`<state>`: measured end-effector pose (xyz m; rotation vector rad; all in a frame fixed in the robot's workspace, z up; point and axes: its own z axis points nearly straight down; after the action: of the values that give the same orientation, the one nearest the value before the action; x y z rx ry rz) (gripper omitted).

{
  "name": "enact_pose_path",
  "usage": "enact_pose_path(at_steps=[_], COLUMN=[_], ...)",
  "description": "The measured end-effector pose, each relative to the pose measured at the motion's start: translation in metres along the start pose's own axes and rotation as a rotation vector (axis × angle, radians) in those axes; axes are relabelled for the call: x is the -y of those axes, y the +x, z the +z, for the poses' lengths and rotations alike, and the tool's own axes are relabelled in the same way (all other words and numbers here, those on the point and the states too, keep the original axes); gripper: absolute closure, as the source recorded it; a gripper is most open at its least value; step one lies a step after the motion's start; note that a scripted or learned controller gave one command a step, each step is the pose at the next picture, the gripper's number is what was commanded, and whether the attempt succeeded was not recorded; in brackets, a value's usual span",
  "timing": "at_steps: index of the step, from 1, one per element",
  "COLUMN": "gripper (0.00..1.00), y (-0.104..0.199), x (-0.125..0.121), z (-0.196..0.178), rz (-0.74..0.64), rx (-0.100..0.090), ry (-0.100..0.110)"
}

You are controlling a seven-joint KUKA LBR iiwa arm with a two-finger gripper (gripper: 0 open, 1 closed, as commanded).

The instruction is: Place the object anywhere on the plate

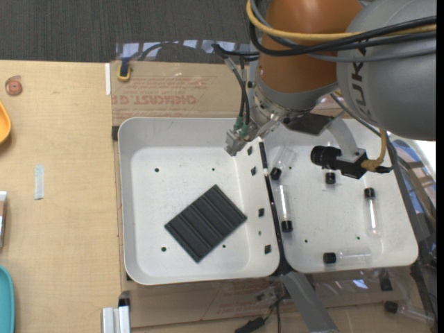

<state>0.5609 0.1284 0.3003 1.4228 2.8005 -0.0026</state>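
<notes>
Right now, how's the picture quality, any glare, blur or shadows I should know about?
Camera view: even, soft lighting; the dark ridged plate in the left bin is sharp with little shadow. The arm's orange band looms close and slightly soft. Mild glare on the right bin washes out its clear fittings.

The arm (347,40) is cut off by the top and right edges, its bulk hiding the right bin's (347,255) far edge.
</notes>
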Motion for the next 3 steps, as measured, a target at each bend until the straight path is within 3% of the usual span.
enact_pose_path(at_steps=[1, 2, 3], gripper=[1.0, 1.0, 1.0], y=[0.042, 0.074, 0.092], x=[-0.097, -0.043, -0.031], z=[0.045, 0.033, -0.006], rz=[-0.087, -0.316, -0.372], rx=[0.0, -0.001, 0.0], ry=[0.0, 0.001, -0.001])
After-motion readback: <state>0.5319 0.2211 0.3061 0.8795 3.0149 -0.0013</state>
